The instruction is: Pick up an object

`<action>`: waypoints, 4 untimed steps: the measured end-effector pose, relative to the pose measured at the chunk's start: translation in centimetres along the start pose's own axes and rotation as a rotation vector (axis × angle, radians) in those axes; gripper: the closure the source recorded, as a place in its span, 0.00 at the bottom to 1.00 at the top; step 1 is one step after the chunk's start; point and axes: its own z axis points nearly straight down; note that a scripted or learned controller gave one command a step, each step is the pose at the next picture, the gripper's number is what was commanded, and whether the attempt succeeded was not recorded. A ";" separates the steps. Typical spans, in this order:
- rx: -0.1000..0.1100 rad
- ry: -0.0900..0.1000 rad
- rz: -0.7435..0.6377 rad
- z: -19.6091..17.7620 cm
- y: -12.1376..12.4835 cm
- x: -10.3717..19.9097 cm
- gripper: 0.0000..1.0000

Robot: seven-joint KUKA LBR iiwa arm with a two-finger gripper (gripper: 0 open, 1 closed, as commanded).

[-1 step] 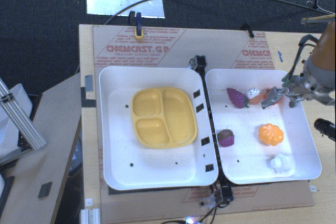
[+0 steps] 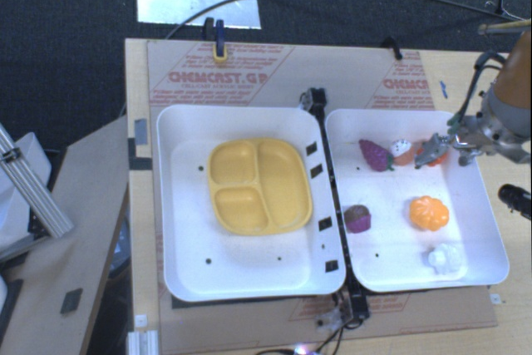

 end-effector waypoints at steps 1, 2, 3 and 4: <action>0.004 0.000 0.002 5.2 -0.9 -0.6 0.00; 0.002 0.001 0.002 10.4 -0.9 -0.6 0.00; -0.003 -0.001 0.003 9.0 -0.7 -0.6 1.00; -0.005 -0.002 -0.001 3.1 0.3 -1.1 1.00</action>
